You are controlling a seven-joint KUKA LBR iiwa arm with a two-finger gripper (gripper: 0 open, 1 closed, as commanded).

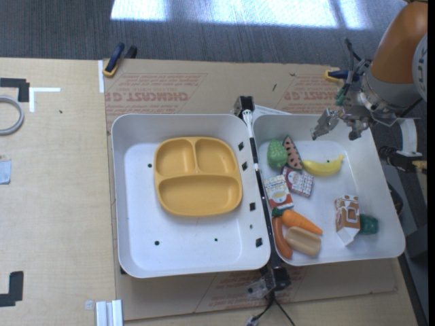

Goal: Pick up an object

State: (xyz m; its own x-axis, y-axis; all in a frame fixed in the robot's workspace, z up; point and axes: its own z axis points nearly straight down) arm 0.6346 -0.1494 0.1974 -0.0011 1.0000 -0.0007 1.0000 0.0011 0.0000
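My gripper [338, 127] hangs over the back edge of the right bin [380, 250], its two fingers spread apart with nothing between them. Below and in front of it lie a yellow banana [322, 166], a watermelon slice [292, 154] and a green vegetable [276, 153]. Further forward sit a small printed packet [299, 183], another packet [278, 189], an orange carrot [301, 221], a hot dog [296, 240], and a carton [347, 216] with a green piece [368, 225] beside it.
The left bin [136, 250] holds a yellow divided plate [198, 176]. Black clips [245, 104] join the bins along the middle wall. A blue and yellow clamp [113, 58] lies on the cardboard at the back left.
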